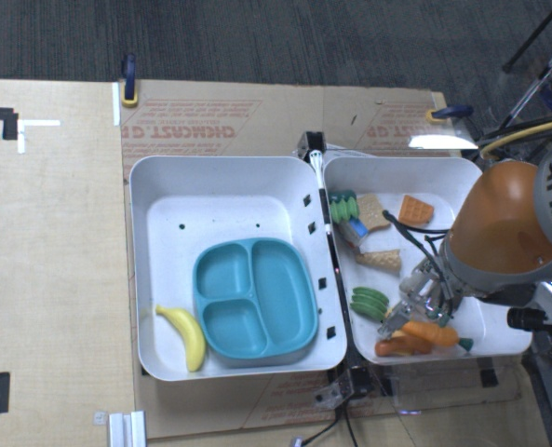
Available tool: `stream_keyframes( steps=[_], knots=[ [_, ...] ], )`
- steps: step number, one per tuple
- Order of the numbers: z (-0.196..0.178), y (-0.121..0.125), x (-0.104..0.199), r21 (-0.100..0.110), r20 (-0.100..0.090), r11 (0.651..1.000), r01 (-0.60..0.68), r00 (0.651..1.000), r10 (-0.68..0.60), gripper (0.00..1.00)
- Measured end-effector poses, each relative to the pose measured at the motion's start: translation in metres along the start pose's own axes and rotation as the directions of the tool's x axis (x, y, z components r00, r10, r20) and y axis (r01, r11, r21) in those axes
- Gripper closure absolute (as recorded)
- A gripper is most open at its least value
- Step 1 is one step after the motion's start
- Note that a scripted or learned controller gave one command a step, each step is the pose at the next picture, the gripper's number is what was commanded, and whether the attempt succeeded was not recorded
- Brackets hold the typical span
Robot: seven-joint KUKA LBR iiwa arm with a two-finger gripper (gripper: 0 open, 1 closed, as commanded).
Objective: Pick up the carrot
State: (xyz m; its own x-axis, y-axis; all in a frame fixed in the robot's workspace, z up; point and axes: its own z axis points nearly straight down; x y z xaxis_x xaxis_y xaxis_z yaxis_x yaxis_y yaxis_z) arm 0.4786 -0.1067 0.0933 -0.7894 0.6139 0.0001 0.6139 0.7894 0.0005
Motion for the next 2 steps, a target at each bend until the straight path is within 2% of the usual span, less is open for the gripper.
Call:
stream_keyframes(
  steps=[1,2],
  knots=[
    [-0.009,0.001,-0.002,-0.004,0.005,1.0,-0.006,1.0,0.006,1.0],
    [-0.098,0.069,0.052,-0.002,0.003,0.995,-0.096,0.995,0.096,1.0]
  ],
)
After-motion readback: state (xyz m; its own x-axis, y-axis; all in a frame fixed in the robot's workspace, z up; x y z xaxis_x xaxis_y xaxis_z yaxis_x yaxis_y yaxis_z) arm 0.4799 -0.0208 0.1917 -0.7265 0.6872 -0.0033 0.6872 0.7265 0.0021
